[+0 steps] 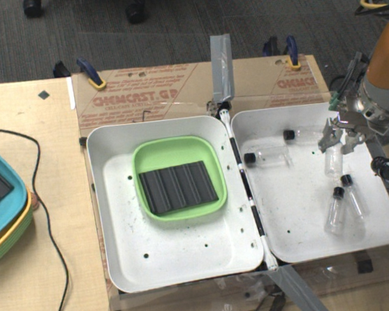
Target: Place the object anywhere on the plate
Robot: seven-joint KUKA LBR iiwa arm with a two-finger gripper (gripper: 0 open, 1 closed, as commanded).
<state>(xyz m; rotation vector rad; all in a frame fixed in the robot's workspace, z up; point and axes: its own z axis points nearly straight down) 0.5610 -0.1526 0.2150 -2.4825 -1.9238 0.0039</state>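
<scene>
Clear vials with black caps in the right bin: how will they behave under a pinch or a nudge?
The vials look cylindrical and lie on their sides, so a nudge would probably roll them across the right bin. Clear, smooth walls suggest slippery, light, possibly fragile.

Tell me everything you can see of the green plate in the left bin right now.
The green plate is a square dish with rounded corners and a raised rim, of light green plastic by its look. It lies flat in the upper middle of the left bin, slightly turned. A dark grey ribbed slab covers most of its floor, reaching nearly to the plate's lower rim. Nothing else touches the plate; the clear vials lie in the right bin.
</scene>
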